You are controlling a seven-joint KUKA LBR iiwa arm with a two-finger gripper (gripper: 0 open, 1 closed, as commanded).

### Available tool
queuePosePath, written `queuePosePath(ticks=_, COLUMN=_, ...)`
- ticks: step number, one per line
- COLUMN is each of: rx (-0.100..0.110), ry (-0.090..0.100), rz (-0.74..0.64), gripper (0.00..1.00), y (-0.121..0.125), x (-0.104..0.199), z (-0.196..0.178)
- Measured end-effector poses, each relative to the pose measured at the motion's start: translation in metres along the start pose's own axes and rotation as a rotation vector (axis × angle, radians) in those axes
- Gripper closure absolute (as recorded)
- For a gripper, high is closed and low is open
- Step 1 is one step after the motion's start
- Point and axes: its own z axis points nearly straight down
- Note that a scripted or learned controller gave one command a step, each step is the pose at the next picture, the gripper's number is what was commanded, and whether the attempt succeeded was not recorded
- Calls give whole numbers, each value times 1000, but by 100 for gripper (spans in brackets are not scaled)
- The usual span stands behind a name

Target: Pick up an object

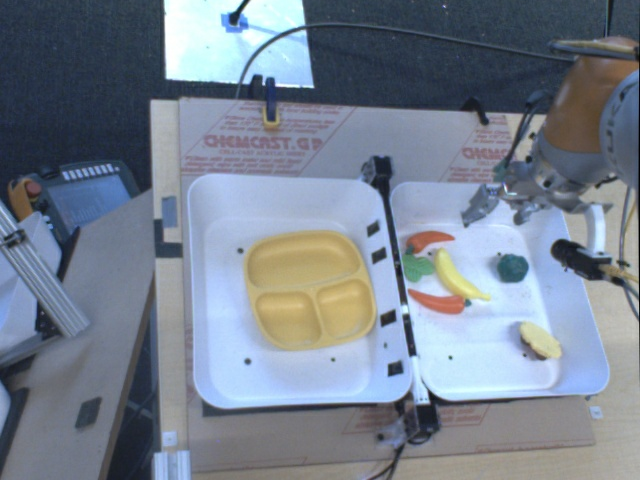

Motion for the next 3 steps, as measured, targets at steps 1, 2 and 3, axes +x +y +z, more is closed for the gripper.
queuePosePath(ticks=1, rx=0, ry=0, rz=-1, gripper=0, y=0, x=2, z=63)
queuePosePath(ticks=2, rx=-4, ry=-1, rz=-1, gripper=0, y=1, x=3, z=78)
queuePosePath(ticks=3, rx=-8, ry=-1, rz=-2, gripper=100, y=2, x=3, z=66)
